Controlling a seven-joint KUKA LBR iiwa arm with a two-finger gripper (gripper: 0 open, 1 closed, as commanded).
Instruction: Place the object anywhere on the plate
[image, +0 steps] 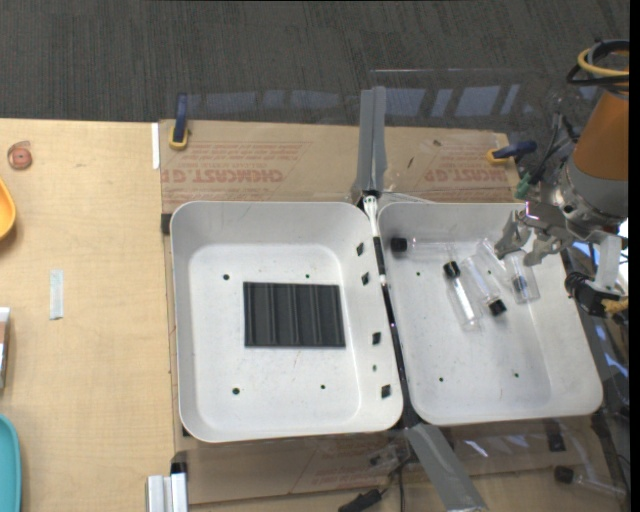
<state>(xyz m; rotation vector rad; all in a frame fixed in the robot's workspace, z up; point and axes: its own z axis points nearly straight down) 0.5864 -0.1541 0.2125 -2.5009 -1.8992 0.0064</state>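
Cardboard (300, 165) behind both bins reads "CHEMCAST GP" upside down; whether the hand (525, 245) is spread, I cannot tell.

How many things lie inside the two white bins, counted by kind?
Dark ribbed plate, left bin: 1
Clear tubes with black caps, right bin: 2
Small black piece, right bin: 1
Total: 4

Ribbed plate (294, 314) in left bin (200, 400); two clear tubes (462, 293) in right bin (560, 395), below pincer (521, 246).
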